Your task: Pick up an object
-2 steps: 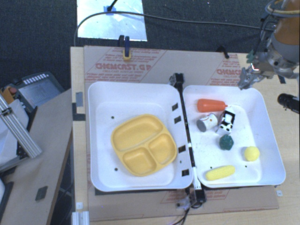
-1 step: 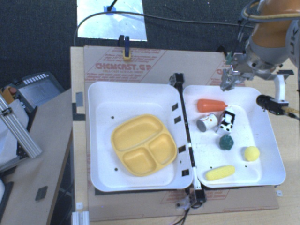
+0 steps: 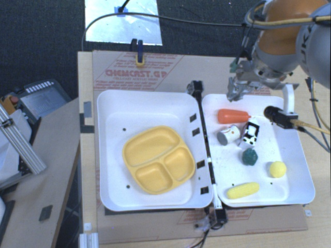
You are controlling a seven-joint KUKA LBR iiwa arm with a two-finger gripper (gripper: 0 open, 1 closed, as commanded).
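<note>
pincer: over right bin's far edge | grip perhaps shut, unclear | carrot just beside

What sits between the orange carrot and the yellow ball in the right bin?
In the camera view, the black-and-white cow and dark green ball lie between the carrot and yellow ball.

Bench topped with printed cardboard sheet; on it, two white bins: right bin beneath the jaws, left bin well aside.

Bare floor is left right of the carrot; just below it, passage is blocked by clustered toys.
</note>
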